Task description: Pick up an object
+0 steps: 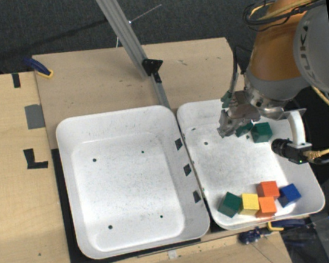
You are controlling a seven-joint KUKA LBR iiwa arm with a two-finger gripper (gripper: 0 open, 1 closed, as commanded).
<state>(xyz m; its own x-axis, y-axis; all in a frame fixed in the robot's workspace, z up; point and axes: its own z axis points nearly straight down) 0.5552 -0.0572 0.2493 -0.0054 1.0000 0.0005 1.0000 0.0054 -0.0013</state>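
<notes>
My gripper (230,125) hangs low over the back part of the right bin (219,168), under the grey and orange arm that comes in from the right. A dark green block (261,132) lies just to its right, close to it or touching it; I cannot tell which. At the bin's front lies a cluster of blocks: a green one (229,204), a yellow one (250,202), two orange ones (269,189) (266,205) and a blue one (289,194).
The left bin (72,172) stands beside the right one, their rims meeting. A slanted metal bar (129,35) runs from the top down to the bins' back edge. A black cable and connector (286,149) hang off the wrist at the right.
</notes>
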